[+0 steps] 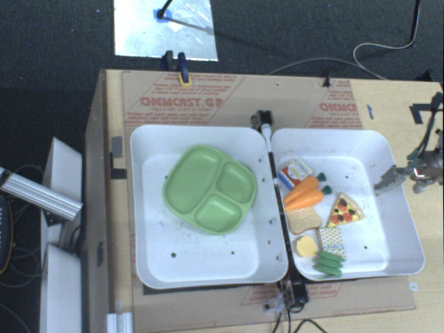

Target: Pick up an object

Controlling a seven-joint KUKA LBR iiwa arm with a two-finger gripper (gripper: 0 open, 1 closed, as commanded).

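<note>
Can't tell what the gripper (390, 179) is doing. I'd go for the carrot (303, 193): probably light, hard plastic, slippery, so grab mid-body across it.

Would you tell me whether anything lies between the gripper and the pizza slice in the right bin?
Nothing visible does: bare bin floor separates the gripper at the right bin's right edge from the pizza slice.

Gripper (416, 173) partly cut off by right picture edge; finger state unreadable. Print on the small packet (298, 168) behind the carrot (302, 193) too small to read.
</note>
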